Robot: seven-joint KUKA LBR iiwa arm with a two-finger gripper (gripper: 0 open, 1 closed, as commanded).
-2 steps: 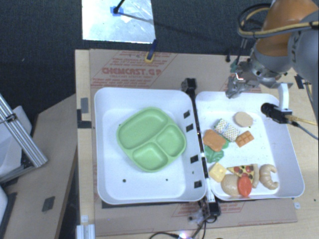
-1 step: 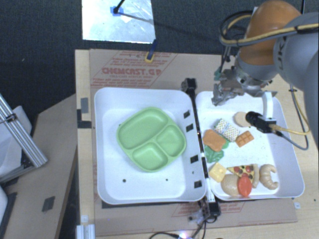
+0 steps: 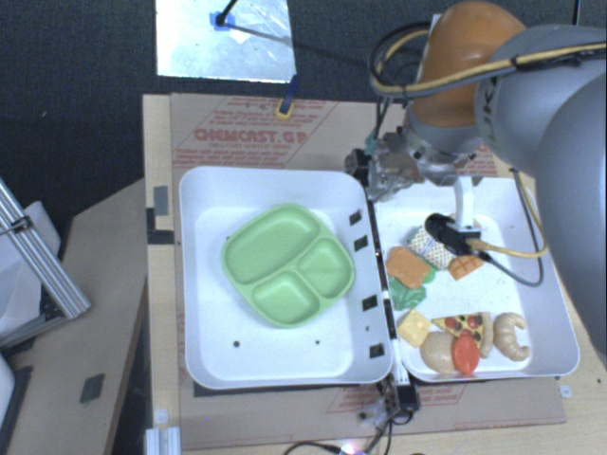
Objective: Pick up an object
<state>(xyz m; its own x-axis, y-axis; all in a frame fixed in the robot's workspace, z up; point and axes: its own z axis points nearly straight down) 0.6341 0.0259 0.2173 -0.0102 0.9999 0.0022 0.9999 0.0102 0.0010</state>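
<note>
i'm seeing the gripper point(image 3: 379, 173) hovering up-right of the pale green three-compartment plastic tray point(image 3: 287, 263), can't tell if it's open or closed; small colourful plastic toy foods point(image 3: 410, 265) are lying right of that tray.

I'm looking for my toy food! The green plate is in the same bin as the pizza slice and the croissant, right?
No. In the camera view the green plate lies in the bin on the left; the pizza slice and the croissant share the bin on the right.

Even bright light, soft shadows, glare on shiny sheet point(image 3: 225, 27), mild overall blur
</note>
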